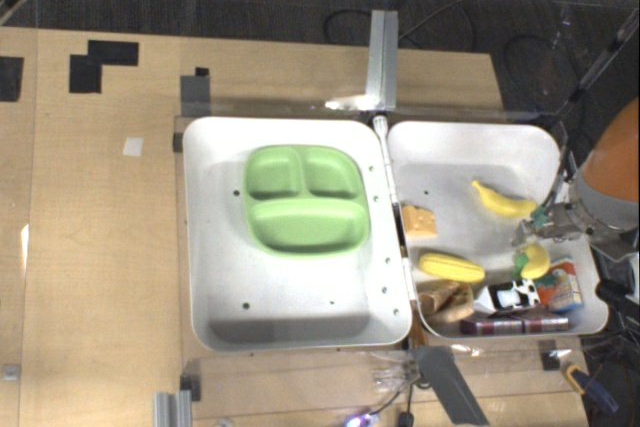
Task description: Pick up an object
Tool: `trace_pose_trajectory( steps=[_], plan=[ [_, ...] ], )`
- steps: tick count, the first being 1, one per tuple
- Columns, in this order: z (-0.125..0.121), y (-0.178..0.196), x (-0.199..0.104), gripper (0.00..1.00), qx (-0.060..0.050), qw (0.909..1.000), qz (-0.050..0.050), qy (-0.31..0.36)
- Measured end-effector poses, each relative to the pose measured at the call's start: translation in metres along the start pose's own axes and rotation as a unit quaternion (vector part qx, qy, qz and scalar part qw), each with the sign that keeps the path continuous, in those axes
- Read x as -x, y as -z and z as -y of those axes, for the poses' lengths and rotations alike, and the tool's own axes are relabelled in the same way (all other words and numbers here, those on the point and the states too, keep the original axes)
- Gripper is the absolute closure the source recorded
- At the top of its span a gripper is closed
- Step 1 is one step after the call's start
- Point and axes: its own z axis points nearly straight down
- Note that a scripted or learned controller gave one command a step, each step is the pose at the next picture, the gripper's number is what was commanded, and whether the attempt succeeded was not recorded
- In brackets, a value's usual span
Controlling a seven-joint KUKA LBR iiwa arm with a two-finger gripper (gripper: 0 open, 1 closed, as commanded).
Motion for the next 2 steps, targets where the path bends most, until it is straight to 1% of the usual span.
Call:
trace_pose_trajectory(
  steps=[1, 2],
  plan=[
    [-0.045, 0.065, -0.057, 1.0, -0.002, 1.0, -0.001, -0.009],
    [-0.102, 0.079, -0.126, 1.0, -0.003, 0.9966, -0.001, -0.083]
  ],
)
